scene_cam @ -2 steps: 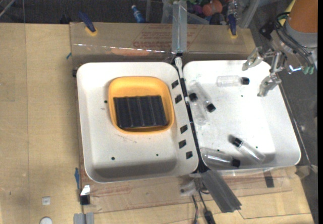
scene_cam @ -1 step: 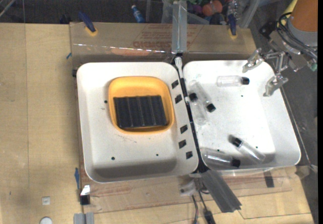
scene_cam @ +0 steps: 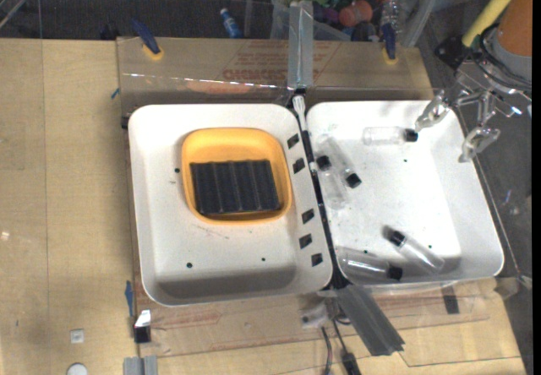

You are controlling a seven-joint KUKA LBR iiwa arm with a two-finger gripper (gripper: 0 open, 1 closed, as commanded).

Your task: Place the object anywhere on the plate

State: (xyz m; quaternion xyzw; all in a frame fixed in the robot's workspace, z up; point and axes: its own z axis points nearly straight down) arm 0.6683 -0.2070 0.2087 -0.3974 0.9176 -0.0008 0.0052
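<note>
Clear vials (scene_cam: 412, 250) barely show against the white right bin (scene_cam: 478, 221); the pincer (scene_cam: 456, 130) hangs spread, holding nothing.

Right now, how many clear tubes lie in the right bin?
4, possibly more, since clear plastic is hard to see: tube near the far edge, tube by the divider, tube near the front, tube at the front edge.

Grey arm entering from the right, orange band above wrist, pincer (scene_cam: 454, 128) fingers spread apart
</note>
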